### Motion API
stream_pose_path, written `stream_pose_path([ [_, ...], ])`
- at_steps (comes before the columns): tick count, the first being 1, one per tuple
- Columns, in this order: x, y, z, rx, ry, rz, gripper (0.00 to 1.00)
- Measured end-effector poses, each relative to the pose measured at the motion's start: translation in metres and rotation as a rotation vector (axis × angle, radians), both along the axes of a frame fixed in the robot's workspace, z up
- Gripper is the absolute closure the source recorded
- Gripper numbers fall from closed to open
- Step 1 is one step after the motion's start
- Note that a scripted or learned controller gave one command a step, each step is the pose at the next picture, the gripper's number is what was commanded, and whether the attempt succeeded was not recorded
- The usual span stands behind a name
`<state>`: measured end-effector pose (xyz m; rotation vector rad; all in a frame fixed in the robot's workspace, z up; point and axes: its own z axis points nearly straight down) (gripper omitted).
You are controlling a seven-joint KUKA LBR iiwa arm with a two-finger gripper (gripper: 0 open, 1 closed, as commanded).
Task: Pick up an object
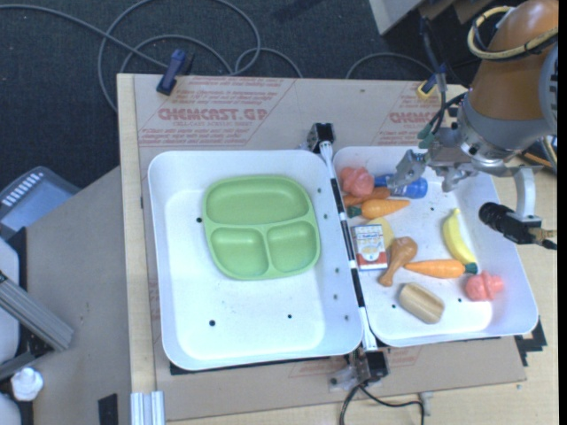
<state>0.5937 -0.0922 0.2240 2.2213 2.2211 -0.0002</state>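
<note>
Hovering: jaws [431, 168] over right bin [509, 312] | grip state unclear | bench [266, 104] cardboard-topped

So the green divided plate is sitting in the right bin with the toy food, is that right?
Not quite. The camera view shows the green divided plate alone in the left bin. The toy food, like the banana and carrot, lies in the right bin.
</note>
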Motion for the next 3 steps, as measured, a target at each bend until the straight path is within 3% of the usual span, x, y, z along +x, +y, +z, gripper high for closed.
stream_pose_path([
  [1,-0.031,-0.029,-0.107,0.0,0.002,-0.001,0.0],
  [2,-0.076,-0.01,-0.14,0.001,0.002,-0.001,0.0],
  [3,-0.009,0.0,-0.135,0.001,-0.001,0.001,0.0],
])
